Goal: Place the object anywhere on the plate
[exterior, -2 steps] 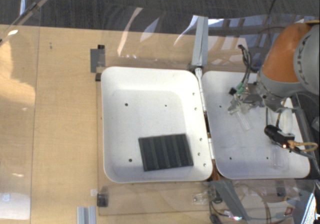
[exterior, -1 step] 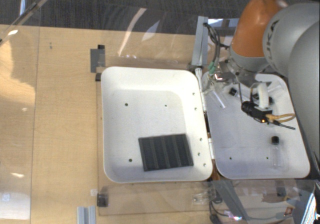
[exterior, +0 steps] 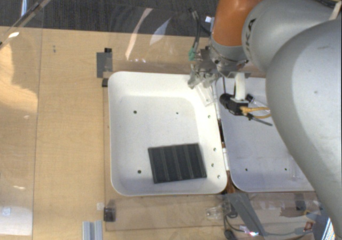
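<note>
The gripper (exterior: 202, 79) is hovering over the far right corner of the left bin (exterior: 120, 126). Whether it is spread wide or clamping the object is too cluttered to tell. The dark ribbed plate (exterior: 176, 162) is lying flat in that bin's near part, well apart from the gripper. Placing well is calling for centring over the plate, lowering close, then releasing. The arm (exterior: 299, 46) is hiding part of the right bin (exterior: 256, 159).
</note>
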Tool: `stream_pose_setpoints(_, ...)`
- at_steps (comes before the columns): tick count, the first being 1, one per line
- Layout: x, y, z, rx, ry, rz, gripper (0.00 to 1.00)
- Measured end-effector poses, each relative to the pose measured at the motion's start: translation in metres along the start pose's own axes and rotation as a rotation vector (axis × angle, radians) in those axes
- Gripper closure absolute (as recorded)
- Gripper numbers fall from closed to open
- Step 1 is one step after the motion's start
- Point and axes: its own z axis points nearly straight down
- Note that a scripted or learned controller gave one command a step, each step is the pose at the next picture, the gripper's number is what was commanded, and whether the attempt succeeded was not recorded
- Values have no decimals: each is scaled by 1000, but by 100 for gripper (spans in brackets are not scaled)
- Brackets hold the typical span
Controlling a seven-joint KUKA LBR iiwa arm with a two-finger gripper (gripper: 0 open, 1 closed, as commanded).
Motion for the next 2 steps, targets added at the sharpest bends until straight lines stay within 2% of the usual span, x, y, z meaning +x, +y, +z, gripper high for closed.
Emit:
stream_pose_setpoints(1,50,-6,-4,2,0,286,100)
stream_pose_setpoints(2,104,4,26,1,1,-93,100)
